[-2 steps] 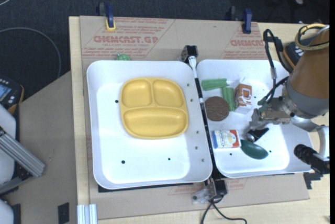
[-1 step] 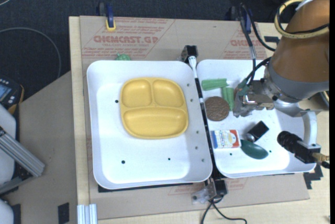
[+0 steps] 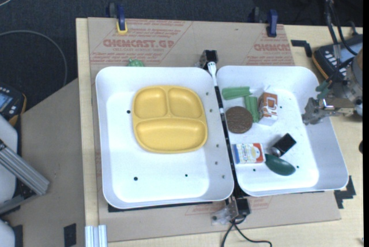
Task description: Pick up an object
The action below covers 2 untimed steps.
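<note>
Two white bins sit side by side on the tabletop (image 3: 173, 38), which looks held down by two clamps at its far edge, presumably so nothing shifts while the arm works. The left bin (image 3: 115, 171) holds one yellow plate (image 3: 169, 119) with three compartments, lying flat and well apart from the loose items.

The right bin (image 3: 328, 165) carries the candidates for picking, bunched toward its left half: two green blocks (image 3: 243, 97) set at an angle to each other, one brown disc (image 3: 238, 119) just beside them, one small orange-and-white carton (image 3: 268, 106), one white packet (image 3: 248, 153), one black block (image 3: 283, 144) and one dark green scoop (image 3: 281, 166) touching it. That crowding leaves little free room around each piece.

The claw (image 3: 314, 110) sits over the right side of that bin, apart from every item. Nothing is seen between its fingers; whether they are spread or closed cannot be told, as the view there is small and cluttered.
</note>
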Motion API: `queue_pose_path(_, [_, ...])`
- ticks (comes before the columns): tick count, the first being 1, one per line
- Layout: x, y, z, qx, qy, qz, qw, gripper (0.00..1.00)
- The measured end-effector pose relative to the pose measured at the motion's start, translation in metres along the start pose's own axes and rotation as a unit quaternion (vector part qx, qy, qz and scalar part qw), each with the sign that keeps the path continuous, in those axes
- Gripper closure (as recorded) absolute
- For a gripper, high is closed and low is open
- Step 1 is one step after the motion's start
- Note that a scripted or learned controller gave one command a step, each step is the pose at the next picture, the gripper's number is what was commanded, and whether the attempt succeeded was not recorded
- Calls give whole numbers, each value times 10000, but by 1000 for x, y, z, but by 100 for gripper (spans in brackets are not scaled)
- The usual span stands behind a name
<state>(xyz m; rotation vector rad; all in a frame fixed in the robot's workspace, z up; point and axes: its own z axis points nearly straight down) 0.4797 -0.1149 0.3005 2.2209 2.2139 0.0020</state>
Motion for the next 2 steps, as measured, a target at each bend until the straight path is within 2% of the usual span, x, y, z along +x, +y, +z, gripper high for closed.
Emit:
queue_pose_path(1, [63, -1, 63, 42, 27, -29, 10000, 100])
queue_pose_path(2, [156, 0, -11, -1, 18, -36, 10000, 100])
